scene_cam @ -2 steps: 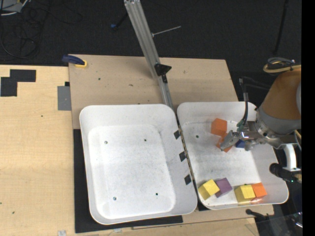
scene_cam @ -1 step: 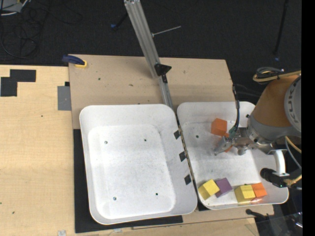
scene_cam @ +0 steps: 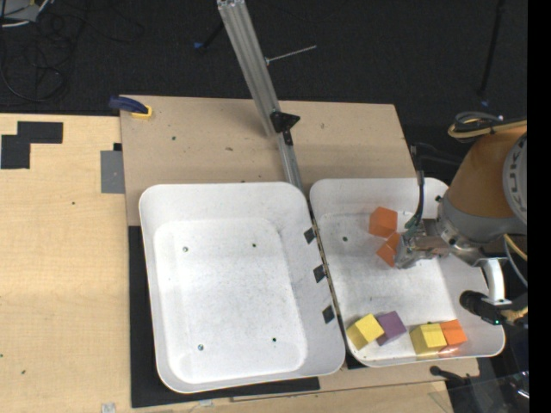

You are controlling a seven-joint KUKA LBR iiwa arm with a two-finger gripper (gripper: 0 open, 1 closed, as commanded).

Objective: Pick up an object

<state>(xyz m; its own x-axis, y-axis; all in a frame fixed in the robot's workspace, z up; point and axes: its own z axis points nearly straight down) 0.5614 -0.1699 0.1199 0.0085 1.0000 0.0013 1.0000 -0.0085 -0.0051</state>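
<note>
My pincer sits low in the right bin, against an orange block. Whether it grips the block, I cannot tell.

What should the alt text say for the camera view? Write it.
A grey robot arm reaches in from the right, its gripper down at an orange block in the right white bin, with a second orange block just behind. Yellow, purple, yellow and orange blocks line that bin's near edge.

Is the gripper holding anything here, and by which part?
Cannot be told. The gripper is down at an orange block in the right bin, its grip hidden.
</note>
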